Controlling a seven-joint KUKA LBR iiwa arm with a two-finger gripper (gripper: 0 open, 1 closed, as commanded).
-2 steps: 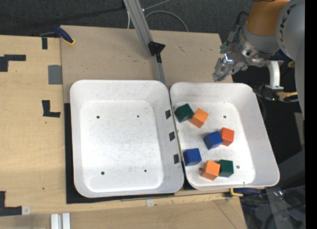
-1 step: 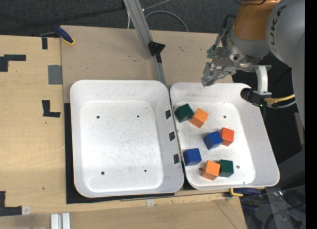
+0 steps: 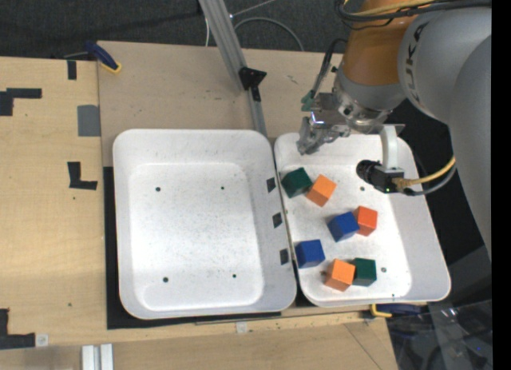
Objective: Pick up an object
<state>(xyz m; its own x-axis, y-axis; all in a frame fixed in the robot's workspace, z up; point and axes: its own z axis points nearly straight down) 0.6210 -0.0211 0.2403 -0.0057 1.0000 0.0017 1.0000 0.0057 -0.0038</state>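
Gripper (image 3: 310, 143) above dark green cube (image 3: 296, 181)

Speckled white plastic bins (image 3: 192, 141) sit on a matt wooden bench (image 3: 48, 216).

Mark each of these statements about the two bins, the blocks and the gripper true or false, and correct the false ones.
1. All the blocks lie in the right bin. True.
2. There are three blue blocks. False: two, one blue block mid-bin and another blue block near the dividing edge.
3. The gripper is over the far end of the right bin. True.
4. A green block touches an orange block. True.
5. The gripper holds an orange block. False: no block shows between its fingers.
6. The left bin holds a green block. False: both green blocks are in the right bin.
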